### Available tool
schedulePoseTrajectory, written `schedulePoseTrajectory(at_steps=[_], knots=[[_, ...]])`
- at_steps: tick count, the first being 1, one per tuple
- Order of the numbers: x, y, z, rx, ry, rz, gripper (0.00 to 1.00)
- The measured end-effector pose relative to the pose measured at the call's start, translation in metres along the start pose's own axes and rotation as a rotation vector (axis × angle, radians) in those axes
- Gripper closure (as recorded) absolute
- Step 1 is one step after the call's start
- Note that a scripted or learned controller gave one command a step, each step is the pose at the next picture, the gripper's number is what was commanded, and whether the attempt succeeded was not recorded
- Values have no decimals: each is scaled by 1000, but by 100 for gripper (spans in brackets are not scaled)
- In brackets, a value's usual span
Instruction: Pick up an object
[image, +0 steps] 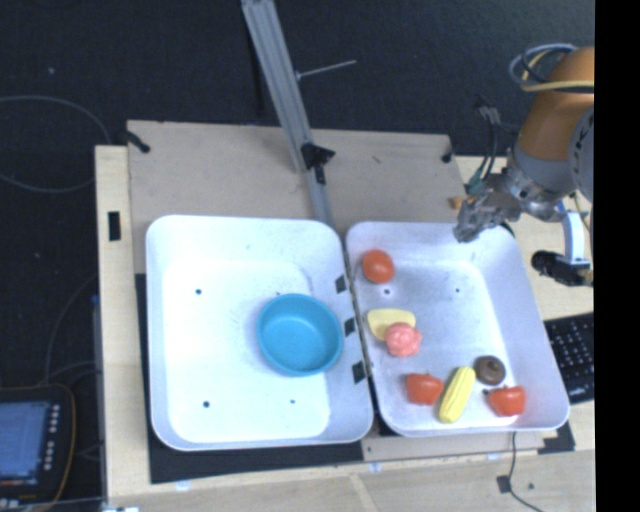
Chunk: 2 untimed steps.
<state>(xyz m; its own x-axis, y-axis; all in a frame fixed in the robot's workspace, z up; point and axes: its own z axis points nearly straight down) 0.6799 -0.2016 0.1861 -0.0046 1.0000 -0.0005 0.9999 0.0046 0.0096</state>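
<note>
White plastic, two shallow bins side by side on a pale bench (230, 150). The left bin (190, 260) held a blue bowl (299, 334), upright, right of its centre. The right bin (500, 290) held the small items: an orange-red round piece (377, 266) near the far left corner; a pale yellow piece (388, 322) with a pink lump (404, 341) touching its near side; along the near wall a red piece (424, 388) just beside a yellow corn cob (457, 393), a dark brown ring-shaped piece (489, 370), and another red piece (507, 400). The gripper (470, 228) hung over the far right corner of the right bin, well apart from every item. Cannot tell how its tip was set. Nothing was seen in it.
</note>
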Motion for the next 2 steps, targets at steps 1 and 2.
schedulePoseTrajectory(at_steps=[1,2], knots=[[-1,2,-57,2,1,-6,100],[-2,3,-75,3,0,-9,100]])
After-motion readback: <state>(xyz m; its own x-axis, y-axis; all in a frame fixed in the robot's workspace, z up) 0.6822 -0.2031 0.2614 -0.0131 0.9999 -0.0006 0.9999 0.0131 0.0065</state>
